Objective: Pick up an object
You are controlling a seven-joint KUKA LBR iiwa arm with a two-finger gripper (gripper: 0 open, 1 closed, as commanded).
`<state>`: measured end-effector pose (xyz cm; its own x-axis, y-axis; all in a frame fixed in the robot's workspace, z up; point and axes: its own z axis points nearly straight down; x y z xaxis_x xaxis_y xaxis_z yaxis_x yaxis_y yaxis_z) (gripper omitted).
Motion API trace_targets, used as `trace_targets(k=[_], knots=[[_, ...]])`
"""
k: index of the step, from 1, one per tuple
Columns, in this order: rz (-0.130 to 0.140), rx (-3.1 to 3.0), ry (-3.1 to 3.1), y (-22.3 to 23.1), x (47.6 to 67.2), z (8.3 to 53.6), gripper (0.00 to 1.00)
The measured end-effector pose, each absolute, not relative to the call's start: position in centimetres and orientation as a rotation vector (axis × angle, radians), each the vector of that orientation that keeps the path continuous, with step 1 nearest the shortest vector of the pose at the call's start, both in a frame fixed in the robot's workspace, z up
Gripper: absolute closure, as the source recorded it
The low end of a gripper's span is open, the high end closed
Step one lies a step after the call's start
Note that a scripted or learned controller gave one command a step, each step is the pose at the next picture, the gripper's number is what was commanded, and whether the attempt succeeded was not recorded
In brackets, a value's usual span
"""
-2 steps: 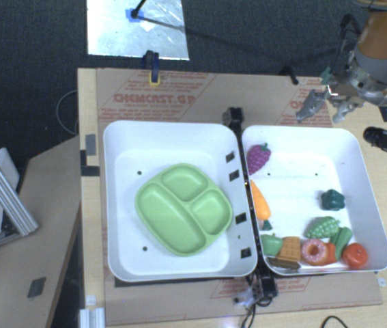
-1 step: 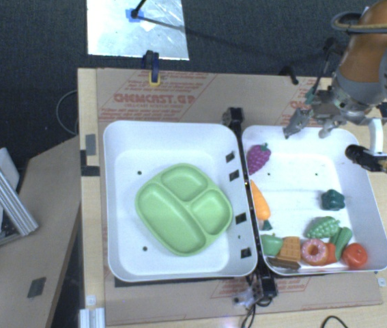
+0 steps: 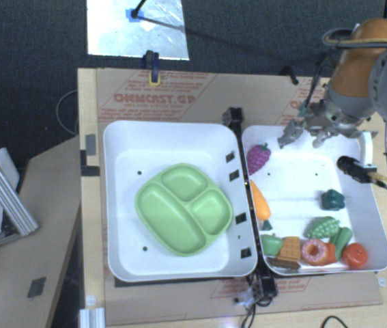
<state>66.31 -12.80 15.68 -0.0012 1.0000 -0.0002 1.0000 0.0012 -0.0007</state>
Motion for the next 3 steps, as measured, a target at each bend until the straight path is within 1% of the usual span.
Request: trace_targets(k=[1,2,3], knots=[[0.002,-2.216,-2.225,-12.1,66.0,11.3,0.0],[0.002,-2.217,-2.227,-12.1,66.1,8.4,0.0],[-0.004,-2.218,-2.231,-12.1,66.2,9.7,1.0]])
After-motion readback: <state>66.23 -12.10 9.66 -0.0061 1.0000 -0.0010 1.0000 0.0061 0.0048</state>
